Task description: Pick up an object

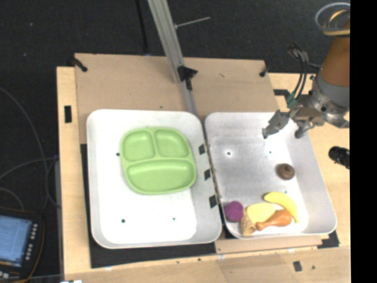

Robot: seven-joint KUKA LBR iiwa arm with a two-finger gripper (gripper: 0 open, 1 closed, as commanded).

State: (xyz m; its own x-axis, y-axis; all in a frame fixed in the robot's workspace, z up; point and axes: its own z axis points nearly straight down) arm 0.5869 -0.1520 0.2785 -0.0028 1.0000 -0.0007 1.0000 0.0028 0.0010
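Observation:
My gripper hangs over the far right part of the right bin, its two fingers spread apart with nothing between them. Well below it in the view, a small brown round object lies near the bin's right side. At the bin's near edge sit a yellow banana, a purple round object, a pale yellow piece and an orange-brown drumstick-shaped toy, crowded together.
The left bin holds a green three-compartment plate. A slanted metal pole rises from the far side between the bins. Cables hang by the arm's wrist at the right.

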